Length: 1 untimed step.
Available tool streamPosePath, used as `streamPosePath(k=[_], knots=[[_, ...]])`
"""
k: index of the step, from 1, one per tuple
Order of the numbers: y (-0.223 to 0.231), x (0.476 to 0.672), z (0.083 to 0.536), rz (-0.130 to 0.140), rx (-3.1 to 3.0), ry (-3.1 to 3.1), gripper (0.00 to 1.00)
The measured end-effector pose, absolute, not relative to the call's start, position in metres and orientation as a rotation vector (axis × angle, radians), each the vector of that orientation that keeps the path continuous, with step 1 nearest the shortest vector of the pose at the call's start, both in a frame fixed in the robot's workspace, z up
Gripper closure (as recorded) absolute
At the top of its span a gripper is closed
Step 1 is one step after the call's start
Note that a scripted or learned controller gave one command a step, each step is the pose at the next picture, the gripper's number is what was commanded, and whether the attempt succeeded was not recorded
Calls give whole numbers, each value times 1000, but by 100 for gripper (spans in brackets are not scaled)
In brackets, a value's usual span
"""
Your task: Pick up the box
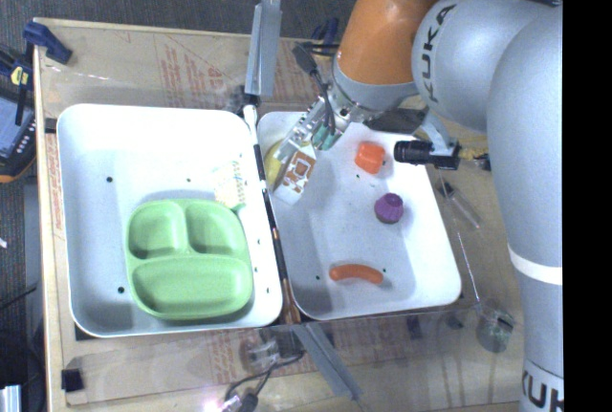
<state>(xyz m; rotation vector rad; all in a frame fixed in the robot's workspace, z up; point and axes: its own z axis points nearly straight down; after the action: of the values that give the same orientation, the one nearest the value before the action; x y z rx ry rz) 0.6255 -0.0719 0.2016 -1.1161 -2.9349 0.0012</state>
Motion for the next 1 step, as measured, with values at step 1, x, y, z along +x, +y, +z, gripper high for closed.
streamPosePath(k=[1], knots=[[-124,630,121,-5,-1098,-2955,100]])
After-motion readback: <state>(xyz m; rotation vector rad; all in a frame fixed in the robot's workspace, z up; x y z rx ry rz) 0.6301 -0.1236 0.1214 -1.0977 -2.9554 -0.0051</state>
